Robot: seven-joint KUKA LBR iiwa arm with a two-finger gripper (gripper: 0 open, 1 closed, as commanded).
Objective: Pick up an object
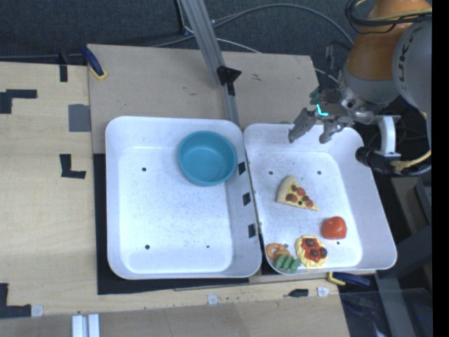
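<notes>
My gripper point(313, 133) hangs over the far edge of the right bin point(365, 188), its two fingers spread apart with nothing between them. In that bin lie a pizza slice point(295, 193) near the middle, a red tomato point(334, 227) toward the right front, a small round pizza point(311, 250) at the front, and a small orange and green toy point(280, 256) at the front left corner. The pizza slice lies well in front of the gripper, apart from it.
The left bin point(140, 216) holds a blue bowl point(207, 158) at its far right corner. A slanted grey pole point(207, 41) comes down to the divide between the bins. Black cables point(379, 161) hang by the right bin's right edge.
</notes>
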